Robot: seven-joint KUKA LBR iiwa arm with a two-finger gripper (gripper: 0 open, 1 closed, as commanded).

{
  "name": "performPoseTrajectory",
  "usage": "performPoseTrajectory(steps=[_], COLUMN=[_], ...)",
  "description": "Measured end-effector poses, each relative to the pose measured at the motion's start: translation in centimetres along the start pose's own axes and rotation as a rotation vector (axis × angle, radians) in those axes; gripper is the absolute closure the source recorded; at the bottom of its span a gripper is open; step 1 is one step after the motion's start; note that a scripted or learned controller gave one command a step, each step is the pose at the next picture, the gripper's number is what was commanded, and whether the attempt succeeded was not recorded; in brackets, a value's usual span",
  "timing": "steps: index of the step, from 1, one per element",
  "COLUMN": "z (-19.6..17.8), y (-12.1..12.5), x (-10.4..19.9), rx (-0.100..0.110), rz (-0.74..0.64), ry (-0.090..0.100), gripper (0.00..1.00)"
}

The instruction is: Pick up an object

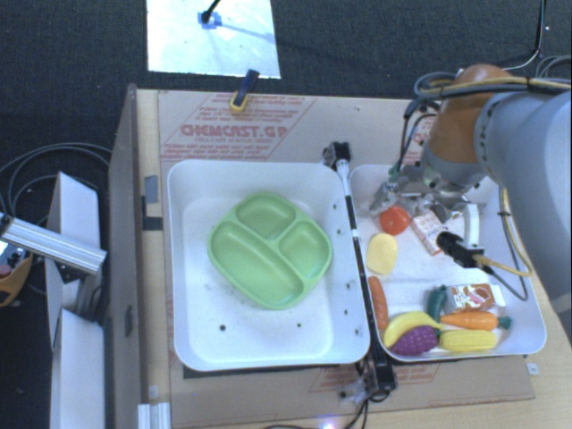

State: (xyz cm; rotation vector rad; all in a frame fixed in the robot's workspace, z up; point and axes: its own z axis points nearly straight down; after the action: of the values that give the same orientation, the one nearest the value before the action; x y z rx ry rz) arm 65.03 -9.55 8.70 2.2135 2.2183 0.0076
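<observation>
My gripper hangs low over the back left part of the right bin, under the orange wrist band. Just below it and to its left lies a red toy tomato, touching or nearly touching the gripper. A pink and white packet lies right beside the gripper's front. A yellow pear-shaped toy rests in front of the tomato, near the bin's left wall.
The left bin holds a green divided plate. Along the right bin's front lie an orange sausage, a banana, purple grapes, corn, a carrot and a small carton.
</observation>
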Motion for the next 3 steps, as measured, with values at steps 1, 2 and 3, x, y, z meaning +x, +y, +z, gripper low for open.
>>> performPoseTrajectory(steps=[1,2,3], z=[-1.1,-2.2,-9.6], y=[0.1,2.0,2.0], x=[0.0,-5.1,-7.5], rx=[-0.001,0.003,0.002], rz=[-0.001,0.003,0.002], ry=[0.001,0.000,0.000], gripper=[1.00,1.00,1.00])
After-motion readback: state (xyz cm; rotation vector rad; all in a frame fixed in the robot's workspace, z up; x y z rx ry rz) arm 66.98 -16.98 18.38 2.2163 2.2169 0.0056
